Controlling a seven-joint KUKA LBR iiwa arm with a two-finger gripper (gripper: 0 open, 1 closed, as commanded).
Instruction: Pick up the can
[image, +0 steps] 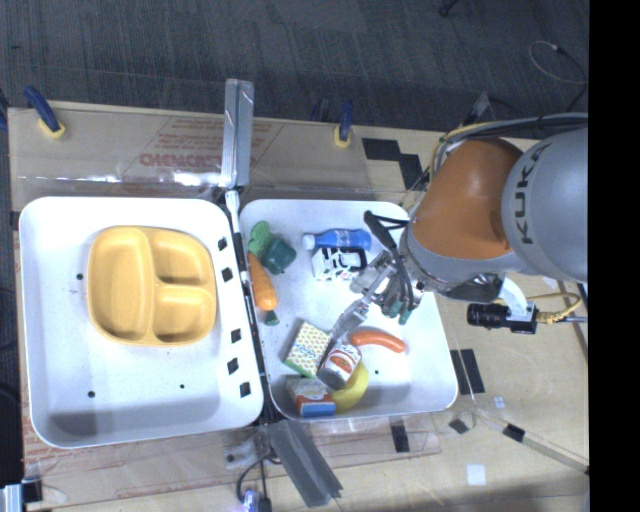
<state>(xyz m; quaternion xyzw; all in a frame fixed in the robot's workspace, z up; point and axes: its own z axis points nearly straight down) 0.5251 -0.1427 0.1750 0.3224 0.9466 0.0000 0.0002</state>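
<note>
We see the can (342, 362) hemmed in at the near end of the right bin (432, 385): a banana (355, 388) curls against its near side, a patterned box (308, 347) touches its left, an orange sausage-shaped toy (378, 341) lies just to its right, and a small red-and-blue block (314, 404) sits by the front wall. Above the can we find open floor toward the carrot (262, 283). The gripper (378, 292) hangs over that bin's middle.

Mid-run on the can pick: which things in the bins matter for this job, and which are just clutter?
Belongs to the job:
can, near the right bin's front
gripper, above the right bin

Just lying about:
banana
orange sausage
carrot
patterned box
blue bottle
yellow tray in the left bin
</note>
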